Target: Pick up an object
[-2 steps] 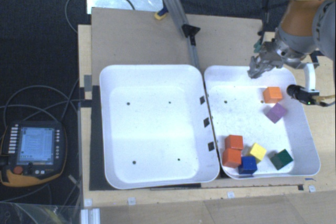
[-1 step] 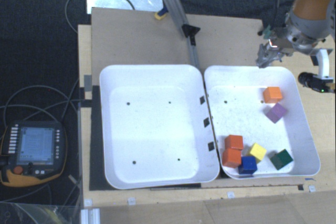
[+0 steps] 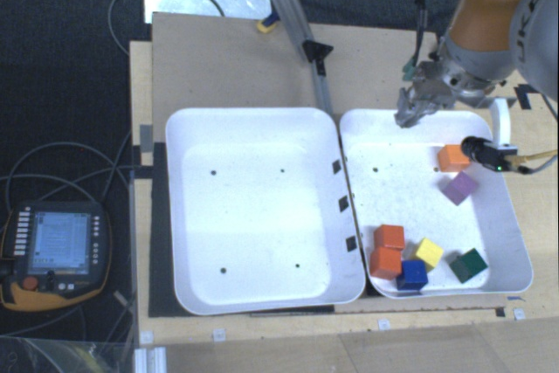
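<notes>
My gripper [image 3: 409,118] hangs over the back edge of the right bin [image 3: 410,188], with nothing visible between its fingers. Several small blocks lie in that bin. An orange block [image 3: 452,157] and a purple block [image 3: 459,187] sit near the right wall. At the front lie two orange blocks [image 3: 387,250], a yellow block [image 3: 429,252], a blue block [image 3: 412,274] and a dark green block [image 3: 470,265]. The gripper stands well behind all of them.
The left bin [image 3: 253,205] lies beside the right one, their rims touching in the middle. A grey pole [image 3: 288,4] slants in from the top towards the bins' back. A teach pendant [image 3: 52,253] lies on the floor at the left.
</notes>
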Controlling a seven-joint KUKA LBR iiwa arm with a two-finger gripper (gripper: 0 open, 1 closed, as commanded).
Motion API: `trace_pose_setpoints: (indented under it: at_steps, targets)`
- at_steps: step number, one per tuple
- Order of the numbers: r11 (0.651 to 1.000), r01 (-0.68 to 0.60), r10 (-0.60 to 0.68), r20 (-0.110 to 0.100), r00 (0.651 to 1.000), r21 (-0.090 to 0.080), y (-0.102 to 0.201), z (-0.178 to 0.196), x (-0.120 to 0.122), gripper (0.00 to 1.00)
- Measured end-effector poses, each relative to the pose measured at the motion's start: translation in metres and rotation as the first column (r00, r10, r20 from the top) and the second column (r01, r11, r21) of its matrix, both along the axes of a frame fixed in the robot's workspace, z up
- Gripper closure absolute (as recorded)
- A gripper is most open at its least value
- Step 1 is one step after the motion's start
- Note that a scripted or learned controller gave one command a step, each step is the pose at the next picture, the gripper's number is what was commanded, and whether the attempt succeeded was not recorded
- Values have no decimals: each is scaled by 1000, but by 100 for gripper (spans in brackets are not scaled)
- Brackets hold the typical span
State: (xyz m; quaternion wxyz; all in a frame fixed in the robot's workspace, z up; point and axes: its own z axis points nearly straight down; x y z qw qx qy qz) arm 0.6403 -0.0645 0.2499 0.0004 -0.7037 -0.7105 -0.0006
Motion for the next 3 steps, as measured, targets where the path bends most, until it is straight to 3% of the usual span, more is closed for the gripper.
trace_pose_setpoints:
  at_steps: [3]
  targets:
    - [1000, -2, 2, -2, 1000, 1, 159, -24, -46, 100]
